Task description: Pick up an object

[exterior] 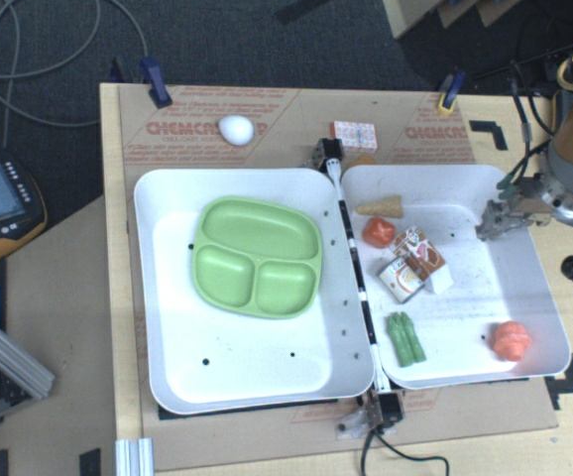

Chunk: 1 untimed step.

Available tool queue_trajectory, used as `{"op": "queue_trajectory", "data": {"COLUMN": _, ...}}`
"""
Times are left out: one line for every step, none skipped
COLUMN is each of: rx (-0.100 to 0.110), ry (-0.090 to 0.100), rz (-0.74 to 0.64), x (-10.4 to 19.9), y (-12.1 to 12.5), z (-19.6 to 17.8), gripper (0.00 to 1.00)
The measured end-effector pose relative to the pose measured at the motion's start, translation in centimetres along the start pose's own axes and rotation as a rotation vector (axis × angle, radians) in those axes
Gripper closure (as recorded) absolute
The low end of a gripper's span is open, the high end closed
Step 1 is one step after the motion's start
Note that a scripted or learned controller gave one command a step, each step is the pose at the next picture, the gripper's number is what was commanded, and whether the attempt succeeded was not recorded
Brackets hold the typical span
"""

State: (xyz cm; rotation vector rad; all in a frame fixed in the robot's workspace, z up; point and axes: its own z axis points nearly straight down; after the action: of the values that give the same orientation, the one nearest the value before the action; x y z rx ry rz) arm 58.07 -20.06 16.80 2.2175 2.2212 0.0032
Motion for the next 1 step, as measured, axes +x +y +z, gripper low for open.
{"op": "queue_trajectory", "data": {"rx": 0.005, "ry": 0.003, "rz": 0.000, "x": 9.42, "y": 6.58, "z": 8.39, "gripper": 1.00}}
